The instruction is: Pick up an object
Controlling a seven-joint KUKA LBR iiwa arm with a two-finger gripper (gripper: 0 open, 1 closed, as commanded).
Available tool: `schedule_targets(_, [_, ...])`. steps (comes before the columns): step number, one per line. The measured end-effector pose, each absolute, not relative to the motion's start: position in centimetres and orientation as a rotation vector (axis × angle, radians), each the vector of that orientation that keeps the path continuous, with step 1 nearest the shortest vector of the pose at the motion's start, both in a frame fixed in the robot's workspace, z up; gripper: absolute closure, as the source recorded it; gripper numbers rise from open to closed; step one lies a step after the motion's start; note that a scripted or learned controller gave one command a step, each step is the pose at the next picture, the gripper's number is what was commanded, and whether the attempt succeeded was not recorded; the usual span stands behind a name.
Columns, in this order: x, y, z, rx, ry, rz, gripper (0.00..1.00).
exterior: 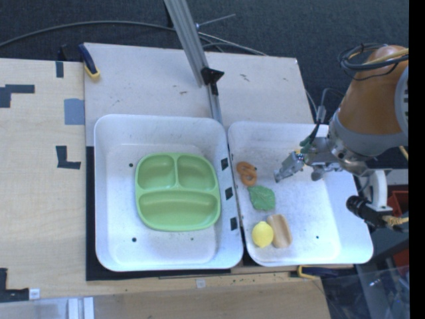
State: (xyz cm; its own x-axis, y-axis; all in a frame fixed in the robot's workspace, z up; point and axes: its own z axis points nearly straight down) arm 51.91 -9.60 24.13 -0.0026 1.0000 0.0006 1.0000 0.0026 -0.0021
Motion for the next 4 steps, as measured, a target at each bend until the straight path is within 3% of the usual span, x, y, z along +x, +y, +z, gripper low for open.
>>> schedule_targets(1, [51.9,-9.6,24.1,-2.217,-2.223,0.001,0.00])
schedule_targets(3, [51.1,-9.3,11.8,-2.215,-2.218,0.008,0.00])
schedule_targets(4, [51.1,-9.3,8.9,-2.220,-2.223,0.002,0.00])
